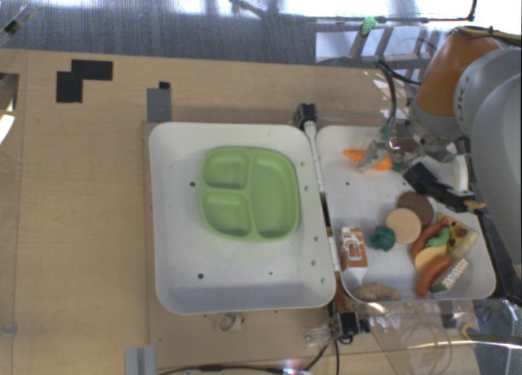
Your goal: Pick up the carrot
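The carrot (354, 154) is a small orange piece lying in the far left part of the right white bin (359, 202). My gripper (378, 154) is down right over it, covering its middle, so orange shows on both sides of the gripper, at the left tip and at the lower right (382, 165). The grey arm with its orange band (444, 76) reaches in from the upper right.
The left white bin (171, 227) holds a green divided plate (249, 192). The right bin also holds toy food: a brown disc (415, 205), a tan disc (403, 225), a green broccoli piece (383, 238), a small carton (353, 249), sausages (432, 274) and a potato-like piece (376, 292).
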Available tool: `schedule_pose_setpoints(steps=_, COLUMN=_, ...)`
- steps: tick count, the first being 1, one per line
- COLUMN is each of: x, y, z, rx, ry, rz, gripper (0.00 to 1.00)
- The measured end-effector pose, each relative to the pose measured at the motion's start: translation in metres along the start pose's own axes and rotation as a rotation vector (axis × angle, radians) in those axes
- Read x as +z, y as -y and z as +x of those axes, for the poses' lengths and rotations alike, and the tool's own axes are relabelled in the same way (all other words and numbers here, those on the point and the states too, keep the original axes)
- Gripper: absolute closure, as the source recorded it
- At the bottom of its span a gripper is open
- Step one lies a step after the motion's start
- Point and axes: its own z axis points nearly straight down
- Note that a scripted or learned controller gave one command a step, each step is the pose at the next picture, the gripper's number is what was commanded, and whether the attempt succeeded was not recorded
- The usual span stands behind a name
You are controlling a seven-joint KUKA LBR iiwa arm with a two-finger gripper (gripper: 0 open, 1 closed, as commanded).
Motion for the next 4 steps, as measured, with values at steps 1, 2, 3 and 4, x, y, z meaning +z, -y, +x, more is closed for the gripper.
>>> schedule_pose_setpoints(steps=1, x=-0.009, y=0.001, z=0.000, rx=-0.009, ry=0.005, rz=0.008, gripper=1.00)
schedule_pose_setpoints(steps=2, x=-0.104, y=-0.011, z=0.071, rx=0.258, ry=-0.001, rz=-0.014, gripper=1.00)
schedule_pose_setpoints(steps=3, x=-0.101, y=-0.009, z=0.069, rx=0.260, ry=0.000, rz=-0.009, gripper=0.00)
schedule_pose_setpoints(steps=4, x=-0.100, y=0.057, z=0.122, rx=0.126, ry=-0.002, rz=-0.008, gripper=0.00)
